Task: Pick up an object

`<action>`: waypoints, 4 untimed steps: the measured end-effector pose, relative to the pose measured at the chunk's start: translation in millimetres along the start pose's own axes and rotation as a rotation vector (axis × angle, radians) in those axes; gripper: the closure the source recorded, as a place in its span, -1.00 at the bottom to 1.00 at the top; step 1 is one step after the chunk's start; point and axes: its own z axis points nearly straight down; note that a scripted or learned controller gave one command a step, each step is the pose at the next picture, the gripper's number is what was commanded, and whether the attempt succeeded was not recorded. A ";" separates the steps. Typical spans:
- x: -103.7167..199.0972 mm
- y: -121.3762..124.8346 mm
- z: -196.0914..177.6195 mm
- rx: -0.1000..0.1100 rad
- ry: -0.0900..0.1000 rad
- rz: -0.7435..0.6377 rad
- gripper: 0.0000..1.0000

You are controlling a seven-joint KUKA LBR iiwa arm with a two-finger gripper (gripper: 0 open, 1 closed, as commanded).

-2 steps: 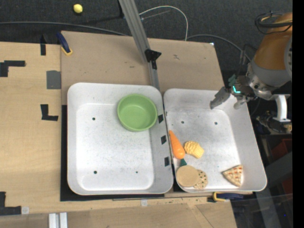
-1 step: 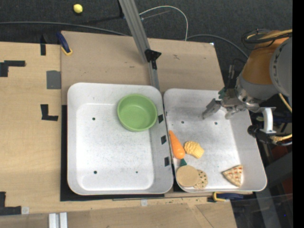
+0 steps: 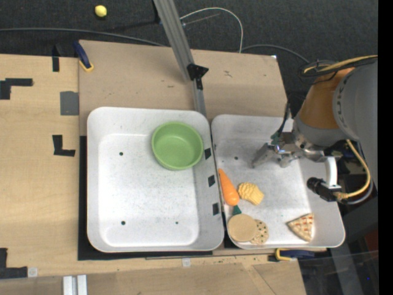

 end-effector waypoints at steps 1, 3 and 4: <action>0.4 -0.5 0.1 -0.005 -0.001 0.000 -1.00; -2.4 0.8 -72.9 -0.013 -0.003 0.001 1.00; 0.2 -4.9 -133.7 -0.014 -0.003 0.000 1.00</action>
